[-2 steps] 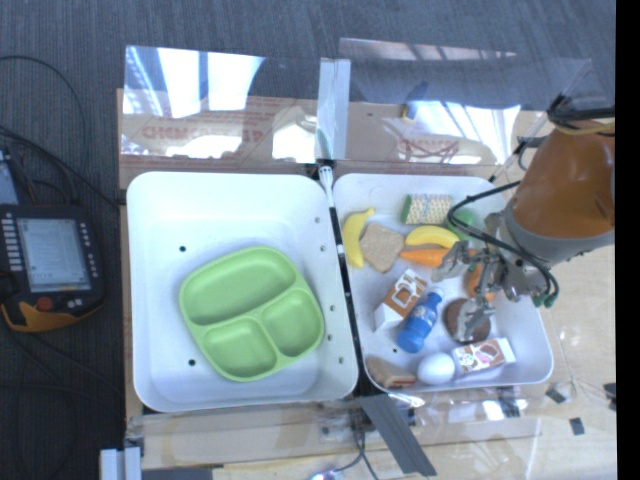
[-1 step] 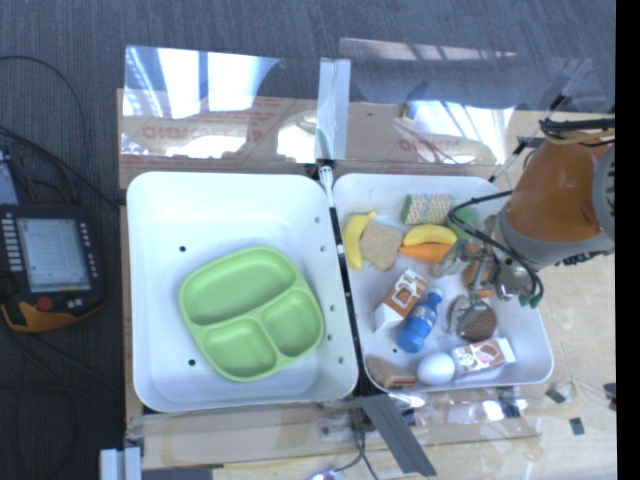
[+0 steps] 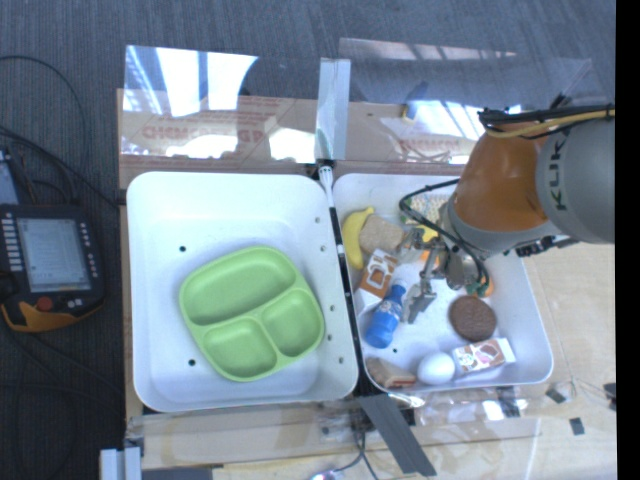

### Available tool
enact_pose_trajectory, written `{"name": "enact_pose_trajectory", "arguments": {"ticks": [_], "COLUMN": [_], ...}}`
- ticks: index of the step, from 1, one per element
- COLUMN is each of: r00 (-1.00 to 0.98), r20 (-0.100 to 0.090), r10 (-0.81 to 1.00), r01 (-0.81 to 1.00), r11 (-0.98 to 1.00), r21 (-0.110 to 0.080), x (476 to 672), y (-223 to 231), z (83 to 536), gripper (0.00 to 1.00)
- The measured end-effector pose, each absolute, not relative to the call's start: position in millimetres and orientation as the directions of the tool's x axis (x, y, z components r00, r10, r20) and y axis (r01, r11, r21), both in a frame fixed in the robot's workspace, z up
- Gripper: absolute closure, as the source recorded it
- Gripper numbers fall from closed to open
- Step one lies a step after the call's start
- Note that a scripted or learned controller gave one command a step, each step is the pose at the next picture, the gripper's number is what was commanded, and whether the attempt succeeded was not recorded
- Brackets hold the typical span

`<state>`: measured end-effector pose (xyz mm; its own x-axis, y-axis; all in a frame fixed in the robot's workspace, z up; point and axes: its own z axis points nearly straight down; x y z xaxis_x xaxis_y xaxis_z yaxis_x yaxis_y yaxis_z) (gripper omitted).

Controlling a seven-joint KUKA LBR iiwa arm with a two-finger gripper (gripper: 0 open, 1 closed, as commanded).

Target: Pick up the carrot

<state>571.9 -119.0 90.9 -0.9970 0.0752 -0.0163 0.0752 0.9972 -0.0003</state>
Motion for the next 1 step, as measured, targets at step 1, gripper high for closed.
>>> {"name": "enact_pose_trajectory", "arguments": {"ticks": [1], "r00": [-0.933], "r20": [-0.011], "r10": [0.358], "r01": [0.358], "r11": [0.934], "r21": [0.003], "x": [620.0], "y": [-147.1], "z": [90.1], "gripper": [0.0]}}
